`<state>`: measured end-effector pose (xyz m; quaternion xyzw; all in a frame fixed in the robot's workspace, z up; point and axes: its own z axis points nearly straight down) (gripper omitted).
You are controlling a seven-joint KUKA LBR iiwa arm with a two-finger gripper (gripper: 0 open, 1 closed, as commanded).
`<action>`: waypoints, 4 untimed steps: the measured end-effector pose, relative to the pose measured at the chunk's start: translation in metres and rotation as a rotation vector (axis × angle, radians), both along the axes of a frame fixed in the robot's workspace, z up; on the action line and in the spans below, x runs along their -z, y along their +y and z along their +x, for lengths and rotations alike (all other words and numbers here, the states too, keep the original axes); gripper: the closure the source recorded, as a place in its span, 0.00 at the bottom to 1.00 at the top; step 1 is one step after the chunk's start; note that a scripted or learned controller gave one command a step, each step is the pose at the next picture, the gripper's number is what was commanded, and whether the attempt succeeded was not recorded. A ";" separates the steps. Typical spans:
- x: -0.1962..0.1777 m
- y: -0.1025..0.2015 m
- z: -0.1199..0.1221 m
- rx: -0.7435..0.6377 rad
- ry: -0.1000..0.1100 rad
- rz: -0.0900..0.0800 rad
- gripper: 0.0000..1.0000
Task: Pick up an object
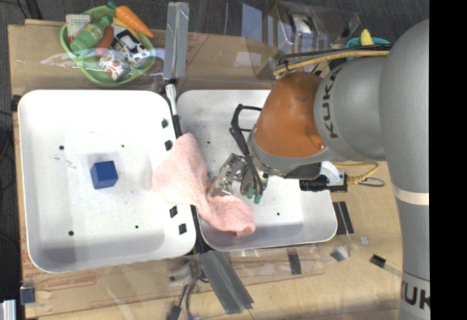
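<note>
1. Pink cloth (197,187) lies crumpled over the wall between the two bins; most of it rests in the front left part of the right bin (306,227), and one edge reaches onto the rim of the left bin (44,165).
2. End effector (237,181) is low over the right bin, at the right edge of the pink cloth, just above it or touching it.
3. I cannot tell if it is spread or pressed together, because the metal parts overlap in the camera view.
4. Green tips (254,197) are visible at the lower end of the end effector, near the cloth's folded corner.
5. Grey arm (365,114) comes in from the right, and its orange band (292,118) hangs over the middle of the right bin.
6. Blue cube (104,173) sits alone on the floor of the left bin, well apart from the cloth.
7. Green bowl (109,45) with toy food stands on the counter (219,49) behind the left bin.
</note>
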<state>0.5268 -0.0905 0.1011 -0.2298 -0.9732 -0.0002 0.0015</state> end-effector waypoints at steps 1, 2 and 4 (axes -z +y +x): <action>-0.091 0.009 0.053 0.226 -0.003 -0.002 1.00; -0.132 -0.008 0.103 0.417 -0.003 -0.002 1.00; -0.136 -0.023 0.099 0.110 0.000 -0.002 1.00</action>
